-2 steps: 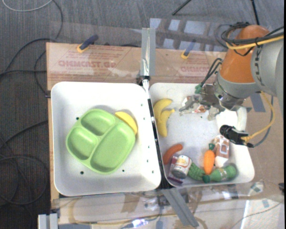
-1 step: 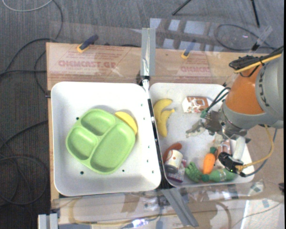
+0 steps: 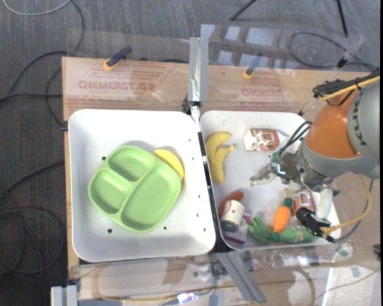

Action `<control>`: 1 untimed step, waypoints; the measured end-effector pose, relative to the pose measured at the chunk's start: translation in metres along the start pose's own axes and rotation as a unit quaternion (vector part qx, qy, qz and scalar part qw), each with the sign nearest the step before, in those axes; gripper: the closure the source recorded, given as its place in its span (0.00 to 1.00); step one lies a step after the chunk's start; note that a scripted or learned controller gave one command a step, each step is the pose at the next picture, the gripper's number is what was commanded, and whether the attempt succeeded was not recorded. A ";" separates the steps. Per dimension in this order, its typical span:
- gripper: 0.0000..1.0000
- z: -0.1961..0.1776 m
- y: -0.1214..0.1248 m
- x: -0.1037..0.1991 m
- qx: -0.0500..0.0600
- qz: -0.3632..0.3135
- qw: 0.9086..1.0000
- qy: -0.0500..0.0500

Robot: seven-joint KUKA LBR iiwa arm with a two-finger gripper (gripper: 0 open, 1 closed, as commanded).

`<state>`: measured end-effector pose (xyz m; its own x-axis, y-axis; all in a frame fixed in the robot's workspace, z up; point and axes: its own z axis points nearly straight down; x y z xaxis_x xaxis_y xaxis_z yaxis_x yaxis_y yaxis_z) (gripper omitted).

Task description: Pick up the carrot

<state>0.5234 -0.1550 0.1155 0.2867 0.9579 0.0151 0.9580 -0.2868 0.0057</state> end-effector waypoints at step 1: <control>0.00 0.001 -0.002 -0.005 -0.018 0.065 0.998 0.012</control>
<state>0.5196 -0.1592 0.1146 0.4071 0.9125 0.0416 0.9120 -0.4085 0.0375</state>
